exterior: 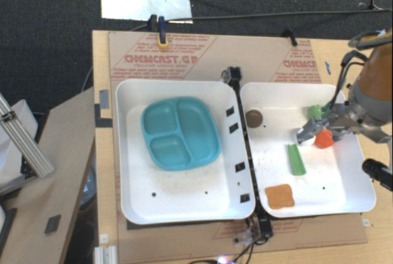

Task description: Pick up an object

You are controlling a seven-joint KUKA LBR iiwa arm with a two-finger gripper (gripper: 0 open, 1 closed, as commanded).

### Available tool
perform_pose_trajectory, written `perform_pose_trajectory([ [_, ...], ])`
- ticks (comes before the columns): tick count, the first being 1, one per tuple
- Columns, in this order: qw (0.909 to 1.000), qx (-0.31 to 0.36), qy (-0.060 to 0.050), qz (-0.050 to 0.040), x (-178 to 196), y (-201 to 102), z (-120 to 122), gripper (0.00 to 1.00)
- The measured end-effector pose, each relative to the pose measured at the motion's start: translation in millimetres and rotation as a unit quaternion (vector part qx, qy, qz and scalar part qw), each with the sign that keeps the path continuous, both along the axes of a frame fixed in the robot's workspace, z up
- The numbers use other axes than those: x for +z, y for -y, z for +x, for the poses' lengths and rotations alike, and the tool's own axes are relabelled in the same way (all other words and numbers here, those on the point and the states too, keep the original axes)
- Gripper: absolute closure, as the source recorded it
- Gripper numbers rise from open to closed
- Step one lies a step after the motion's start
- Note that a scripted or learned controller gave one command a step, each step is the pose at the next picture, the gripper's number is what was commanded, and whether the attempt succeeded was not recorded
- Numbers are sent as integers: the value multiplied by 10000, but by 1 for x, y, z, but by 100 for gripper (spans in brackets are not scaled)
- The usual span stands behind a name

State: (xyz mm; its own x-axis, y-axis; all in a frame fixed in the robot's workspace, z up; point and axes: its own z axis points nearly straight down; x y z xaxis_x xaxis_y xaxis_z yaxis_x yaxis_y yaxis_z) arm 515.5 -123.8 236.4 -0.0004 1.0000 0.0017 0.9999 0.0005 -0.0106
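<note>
two white bins [132, 152] sit side by side, and in the right one the gripper [312, 131] hangs beside the red object [324, 139], grip state unclear, so a glancing touch could roll it away

Grey arm with an orange band

The arm [372, 94] has a rounded orange section above a grey wrist, dark cables looping alongside, and a silvery metal pincer [305, 134] at its tip.

1. Bright, even overhead light; the white bins [184, 210] verge on glare.
2. Shadows are soft and short.
3. Focus is slightly soft, with grain on the dark floor [49, 23].
</note>
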Motion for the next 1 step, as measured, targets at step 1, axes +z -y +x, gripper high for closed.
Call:
perform_pose_trajectory([
  [1, 10000, 15, 63, -10, 6, 0, 3, 0],
])
